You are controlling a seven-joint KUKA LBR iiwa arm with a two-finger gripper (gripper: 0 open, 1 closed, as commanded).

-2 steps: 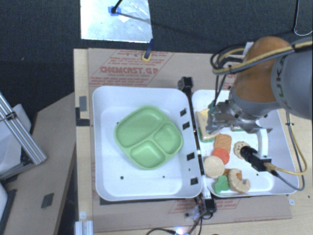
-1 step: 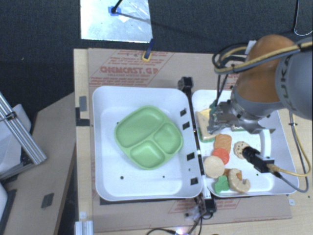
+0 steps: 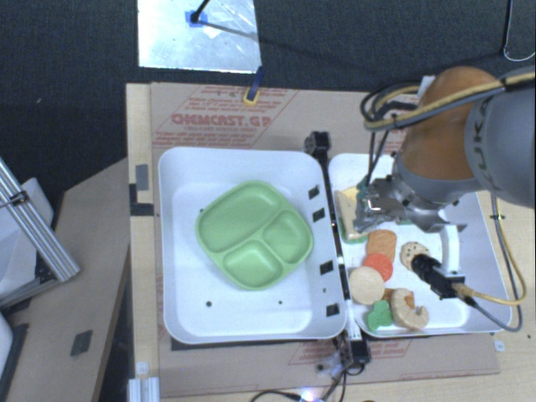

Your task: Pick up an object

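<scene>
Grey arm [image 3: 469, 153], glossy orange band, fingers [image 3: 362, 216] state unclear, over plastic food, ridged green tray [image 3: 254, 234].

Green divided plate [image 3: 255, 234] in left bin [image 3: 180, 224]

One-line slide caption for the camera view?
Gripper lowered over toy food in the right bin; green divided plate in the left bin.

A dark, speckled carpet floor [image 3: 67, 74] surrounds the tabletop [image 3: 138, 249], which is covered by a brown cardboard sheet [image 3: 222, 115] printed with red lettering (the words read in part "CHEMCAST"). Beyond its far edge a shiny silver sheet [image 3: 197, 25] lies on the floor. At the left edge stands an aluminium frame rail [image 3: 33, 233], slanting
</scene>
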